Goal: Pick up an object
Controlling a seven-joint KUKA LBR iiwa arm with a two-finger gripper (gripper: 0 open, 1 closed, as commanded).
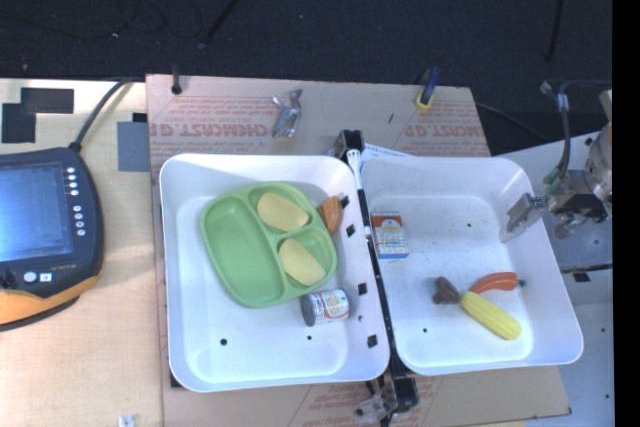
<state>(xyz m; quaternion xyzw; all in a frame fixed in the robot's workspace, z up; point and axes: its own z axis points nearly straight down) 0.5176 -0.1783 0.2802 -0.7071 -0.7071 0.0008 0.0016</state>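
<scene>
The right bin point(470, 363) holds a small red-and-white carton point(388, 236) by the divider. Toward its front lie a dark brown lump point(445, 291), an orange-red carrot-like piece point(495, 282) and a yellow corn cob point(490, 315). My gripper point(548, 210) hangs over that bin's right rim, above and to the right of the corn and apart from every object. Nothing shows in its grasp. In the left bin point(250, 365) a green divided plate point(235, 250) carries two yellow pieces point(283, 210). An orange piece point(331, 213) and a small can point(326, 305) lie beside the plate.
A black divider point(365, 255) separates the two bins. A tablet-like pendant point(40, 220) rests at the far left of the bench. Metal and blue clamps point(288, 115) sit on the cardboard behind the bins, and cables run along the right side.
</scene>
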